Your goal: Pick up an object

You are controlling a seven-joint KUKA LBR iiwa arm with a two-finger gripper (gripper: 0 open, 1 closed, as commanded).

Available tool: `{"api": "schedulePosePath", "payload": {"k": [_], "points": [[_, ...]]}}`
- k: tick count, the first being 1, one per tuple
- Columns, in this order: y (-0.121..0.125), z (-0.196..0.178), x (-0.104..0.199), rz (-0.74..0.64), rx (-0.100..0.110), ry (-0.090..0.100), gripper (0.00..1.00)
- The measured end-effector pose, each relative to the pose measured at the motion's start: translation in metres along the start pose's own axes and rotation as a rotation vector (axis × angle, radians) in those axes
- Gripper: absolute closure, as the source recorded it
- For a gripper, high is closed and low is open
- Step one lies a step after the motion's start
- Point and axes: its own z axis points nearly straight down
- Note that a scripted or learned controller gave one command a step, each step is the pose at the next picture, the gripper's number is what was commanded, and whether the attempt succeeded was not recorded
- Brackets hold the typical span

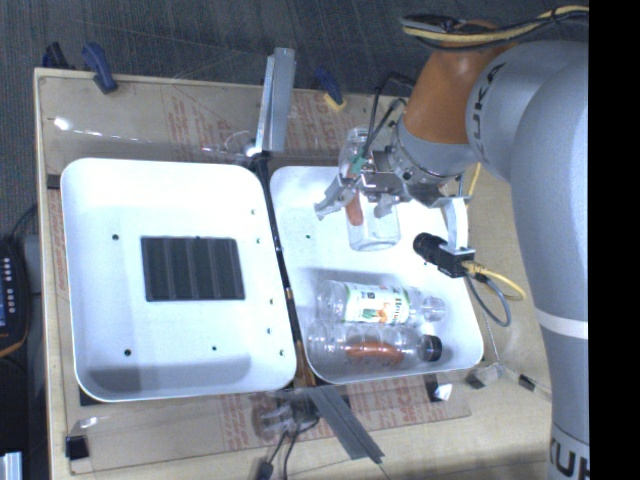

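My gripper (357, 206) hangs over the back of the right bin (300, 228), its two grey fingers spread apart. A clear plastic cup (375, 230) sits just below and partly between the fingers, nearer the right finger (386, 206). The left finger (328, 206) stands clear of the cup's side. A small orange-red piece (355, 209) shows at the cup's left edge. Whether the cup rests on the bin floor or is lifted is unclear. At the front of the same bin lie a clear bottle with a green and orange label (372, 305) and a clear bottle with a black cap (365, 348).
The left bin (100, 198) holds a flat black ribbed rectangle (192, 268). A grey post (275, 98) stands behind the seam between the bins. A black cable plug (440, 251) and yellow cable (500, 288) hang off the wrist at the right bin's right rim.
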Motion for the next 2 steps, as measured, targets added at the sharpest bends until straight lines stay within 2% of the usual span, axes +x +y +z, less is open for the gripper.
{"api": "schedulePosePath", "payload": {"k": [1, 2], "points": [[-0.003, 0.027, -0.018, -0.115, -0.001, 0.001, 0.00], [0.042, 0.119, -0.079, -0.120, -0.002, 0.001, 0.00]]}}
